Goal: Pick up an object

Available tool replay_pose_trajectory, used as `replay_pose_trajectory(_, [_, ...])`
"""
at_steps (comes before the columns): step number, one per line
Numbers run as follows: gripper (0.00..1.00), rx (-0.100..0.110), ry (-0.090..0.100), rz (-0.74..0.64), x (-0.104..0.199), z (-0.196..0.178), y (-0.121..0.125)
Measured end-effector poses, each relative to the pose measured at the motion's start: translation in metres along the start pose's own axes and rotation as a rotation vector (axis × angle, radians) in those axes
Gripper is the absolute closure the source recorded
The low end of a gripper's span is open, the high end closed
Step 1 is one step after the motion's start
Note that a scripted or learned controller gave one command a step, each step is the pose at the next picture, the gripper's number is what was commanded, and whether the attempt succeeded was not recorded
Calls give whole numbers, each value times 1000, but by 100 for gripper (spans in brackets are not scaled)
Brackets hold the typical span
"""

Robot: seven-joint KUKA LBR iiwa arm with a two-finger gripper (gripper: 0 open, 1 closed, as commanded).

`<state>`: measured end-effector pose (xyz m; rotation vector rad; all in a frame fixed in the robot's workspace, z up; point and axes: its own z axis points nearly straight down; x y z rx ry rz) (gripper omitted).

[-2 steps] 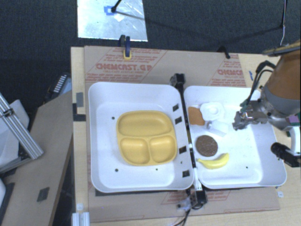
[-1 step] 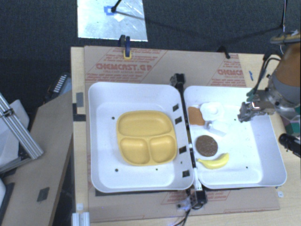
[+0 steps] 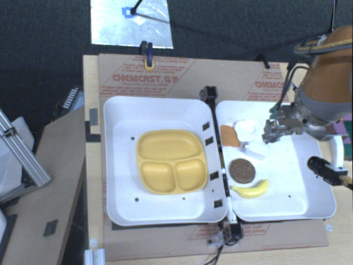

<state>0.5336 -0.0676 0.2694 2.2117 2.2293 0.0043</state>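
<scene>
We see the metal two-finger gripper (image 3: 274, 130) hovering over the right white plastic bin (image 3: 309, 200) — nothing lifted yet; finger state unclear. Nearest pick, approx.: small white block (image 3: 253, 149), just below-left.

A: Where does the camera sit?
B: Fixed high above the bench (image 3: 182, 70), looking down at a slant.
A: How near?
B: Far enough to take in both white bins (image 3: 118, 164), with the arm (image 3: 328, 76) entering from the right.
</scene>
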Motion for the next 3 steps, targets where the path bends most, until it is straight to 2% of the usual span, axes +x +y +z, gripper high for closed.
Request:
replay_pose_trajectory(2, [100,0,1,-2,105,12,24])
replay_pose_trajectory(3, [100,3,2,-2,164,22,16])
